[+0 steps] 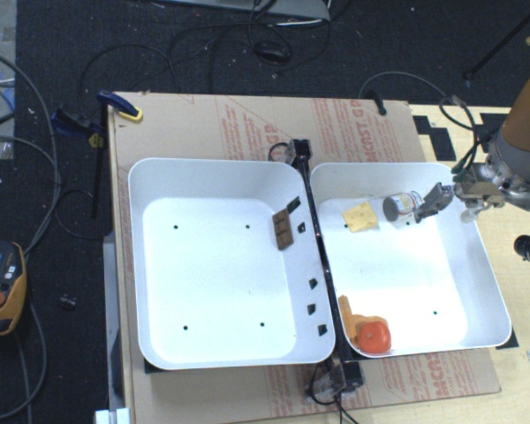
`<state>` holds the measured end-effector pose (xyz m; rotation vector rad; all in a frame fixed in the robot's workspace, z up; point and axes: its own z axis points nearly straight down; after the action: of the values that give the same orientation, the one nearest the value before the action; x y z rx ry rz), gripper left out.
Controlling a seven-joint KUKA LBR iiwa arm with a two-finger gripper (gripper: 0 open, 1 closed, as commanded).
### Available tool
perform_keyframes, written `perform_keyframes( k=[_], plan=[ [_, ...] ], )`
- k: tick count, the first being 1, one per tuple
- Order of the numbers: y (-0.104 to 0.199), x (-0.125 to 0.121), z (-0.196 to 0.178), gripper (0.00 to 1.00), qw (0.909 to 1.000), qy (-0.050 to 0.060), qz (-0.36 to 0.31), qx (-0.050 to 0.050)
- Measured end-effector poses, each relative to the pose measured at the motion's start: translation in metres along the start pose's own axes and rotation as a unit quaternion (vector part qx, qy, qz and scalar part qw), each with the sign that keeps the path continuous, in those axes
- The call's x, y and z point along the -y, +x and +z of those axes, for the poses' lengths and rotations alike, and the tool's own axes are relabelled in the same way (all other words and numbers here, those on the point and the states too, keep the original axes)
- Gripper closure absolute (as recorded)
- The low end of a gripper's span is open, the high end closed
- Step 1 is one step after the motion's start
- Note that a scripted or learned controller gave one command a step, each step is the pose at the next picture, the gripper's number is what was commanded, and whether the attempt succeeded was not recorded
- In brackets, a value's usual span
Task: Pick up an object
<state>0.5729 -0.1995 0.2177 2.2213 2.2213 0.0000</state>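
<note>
In the right bin a small grey cylinder lies near the back wall, with a flat yellow piece just left of it. My gripper reaches in from the right edge and sits right beside the cylinder, touching or nearly touching its right end. A red-orange round object lies in the bin's front left corner with an orange stick next to it. A brown block lies in the left bin, against its right wall.
The bins meet at a black divider with clips. Both stand on a cardboard sheet. Cables lie on the dark floor behind, and a yellow-handled tool rests at the cardboard's back left corner.
</note>
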Motion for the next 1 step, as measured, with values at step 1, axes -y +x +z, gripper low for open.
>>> perform_keyframes(
  k=[1],
  plan=[
    [0.0558,0.0150,-0.0494,0.00,1.0000,-0.002,-0.002,0.000]
  ],
)
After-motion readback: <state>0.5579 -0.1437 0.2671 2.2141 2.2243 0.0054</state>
